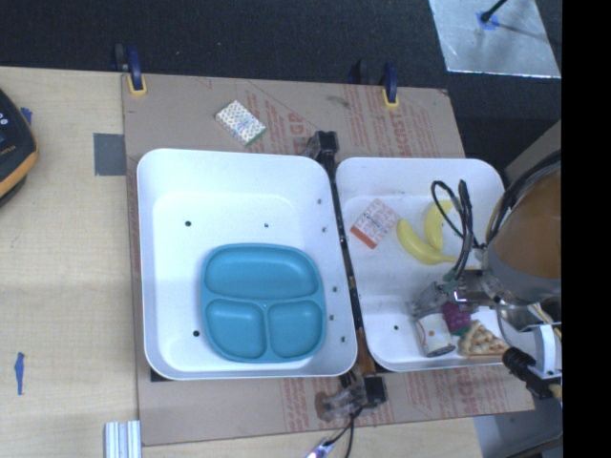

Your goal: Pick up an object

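The right bin (382, 175) holds a yellow banana (423, 239), a red-and-white packet (374, 223), a small white cup-like piece (435, 335), a purple piece (459, 316) and a pizza slice toy (485, 342). My gripper (441, 301) is low in this bin's front right part, just above the white piece and beside the purple one. The arm's orange band (533, 232) hides the bin's right side. A black cable (454, 216) loops over the banana.
The left bin (172, 189) holds a blue divided plate (263, 301). A small patterned packet (240, 121) lies on the cardboard behind the bins. A yellow-and-black device (11, 146) sits at the far left edge. Blue clamps (389, 82) hold the cardboard's back edge.
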Robot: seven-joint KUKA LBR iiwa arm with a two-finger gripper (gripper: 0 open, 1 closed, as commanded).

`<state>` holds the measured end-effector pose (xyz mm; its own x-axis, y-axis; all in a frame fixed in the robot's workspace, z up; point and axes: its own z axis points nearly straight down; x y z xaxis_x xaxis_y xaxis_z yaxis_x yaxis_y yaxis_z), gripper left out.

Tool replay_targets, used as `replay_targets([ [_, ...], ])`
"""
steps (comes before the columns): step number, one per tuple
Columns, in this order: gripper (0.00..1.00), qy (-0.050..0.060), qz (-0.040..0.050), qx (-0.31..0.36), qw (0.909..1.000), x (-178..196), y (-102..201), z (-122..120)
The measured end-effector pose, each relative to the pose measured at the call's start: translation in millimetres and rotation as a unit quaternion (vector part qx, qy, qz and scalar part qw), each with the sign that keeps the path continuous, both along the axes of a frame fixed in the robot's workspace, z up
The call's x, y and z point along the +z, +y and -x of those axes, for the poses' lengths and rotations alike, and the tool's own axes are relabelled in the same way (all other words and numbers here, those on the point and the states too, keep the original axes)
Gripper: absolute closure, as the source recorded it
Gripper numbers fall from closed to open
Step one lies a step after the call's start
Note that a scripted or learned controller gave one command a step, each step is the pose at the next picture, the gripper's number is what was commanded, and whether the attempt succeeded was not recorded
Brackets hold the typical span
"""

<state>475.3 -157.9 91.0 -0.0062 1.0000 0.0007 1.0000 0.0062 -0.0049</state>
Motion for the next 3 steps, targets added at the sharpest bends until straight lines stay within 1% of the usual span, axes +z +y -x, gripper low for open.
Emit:
replay_targets([
  [1, 1.0, 0.0, 0.0006, 0.002, 1.0, 10.3, -1.0, -0.2],
  [2, 1.0, -0.002, 0.0, 0.0, 1.0, 75.3, 48.9, -65.8],
  [3, 1.0, -0.001, -0.0003, -0.001, 1.0, 123.6, 127.4, -79.2],
])
